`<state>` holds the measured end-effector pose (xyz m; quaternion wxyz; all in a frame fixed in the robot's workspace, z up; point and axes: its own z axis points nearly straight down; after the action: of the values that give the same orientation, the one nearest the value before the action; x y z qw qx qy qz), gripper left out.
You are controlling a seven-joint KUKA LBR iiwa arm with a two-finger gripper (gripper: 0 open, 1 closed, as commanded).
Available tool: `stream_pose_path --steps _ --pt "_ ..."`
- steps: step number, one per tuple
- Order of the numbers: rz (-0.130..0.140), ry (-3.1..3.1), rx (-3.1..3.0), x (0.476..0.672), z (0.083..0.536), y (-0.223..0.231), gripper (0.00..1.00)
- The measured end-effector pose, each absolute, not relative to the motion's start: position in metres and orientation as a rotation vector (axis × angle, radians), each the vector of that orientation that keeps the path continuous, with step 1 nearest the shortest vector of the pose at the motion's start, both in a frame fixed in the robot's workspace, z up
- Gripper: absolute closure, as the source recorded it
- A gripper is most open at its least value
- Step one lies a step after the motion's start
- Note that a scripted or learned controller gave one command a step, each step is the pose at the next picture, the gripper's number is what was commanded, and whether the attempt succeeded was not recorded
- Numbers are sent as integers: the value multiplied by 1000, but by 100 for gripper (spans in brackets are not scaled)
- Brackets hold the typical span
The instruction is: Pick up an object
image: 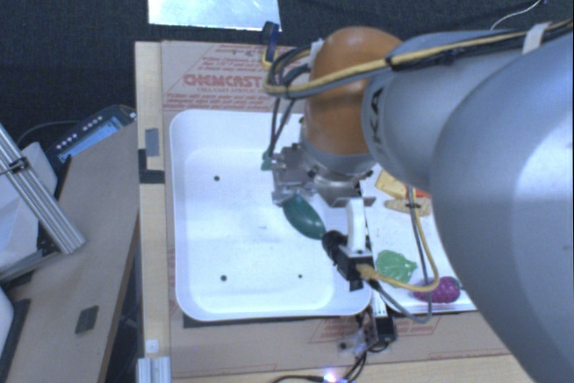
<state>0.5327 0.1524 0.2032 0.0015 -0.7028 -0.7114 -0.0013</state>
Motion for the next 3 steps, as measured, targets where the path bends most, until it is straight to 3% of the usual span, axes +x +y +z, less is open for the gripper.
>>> stream_pose_path --steps 1,2,3 --pt "3 -2230 -2206 491 163 220 100" --pt "-31 -2233 -2220 538 322 236 100" --pt "-31 -2232 -2218 503 525 234 100"
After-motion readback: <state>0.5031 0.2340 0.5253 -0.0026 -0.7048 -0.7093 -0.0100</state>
